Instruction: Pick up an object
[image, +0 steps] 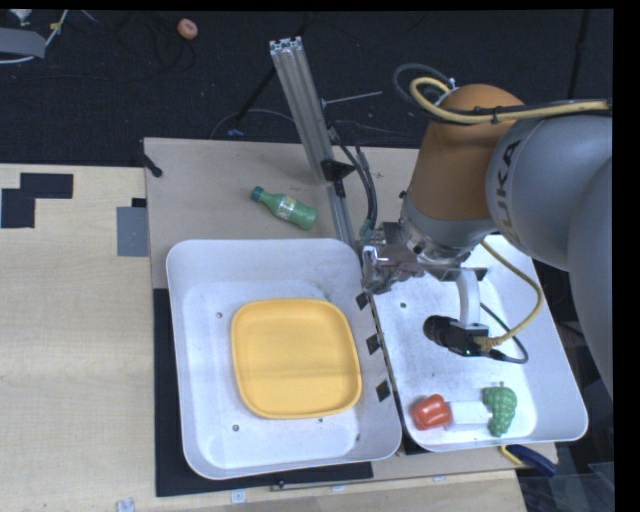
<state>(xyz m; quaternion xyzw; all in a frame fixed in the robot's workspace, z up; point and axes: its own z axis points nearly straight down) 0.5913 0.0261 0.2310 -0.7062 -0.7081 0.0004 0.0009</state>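
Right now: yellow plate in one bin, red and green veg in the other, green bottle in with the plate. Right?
No. The camera view shows the green bottle lying on the bench, outside both bins, beyond the plate's bin. The yellow plate is in it; the red veg and green veg are in the other bin.

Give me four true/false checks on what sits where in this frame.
1. The yellow plate lies in the left bin. True.
2. The green bottle stands upright in the right bin. False: it lies on its side on the bench, behind the left bin.
3. The red toy and green toy are in the right bin. True.
4. The hand hangs over the plate. False: it is at the right bin's rear left corner.
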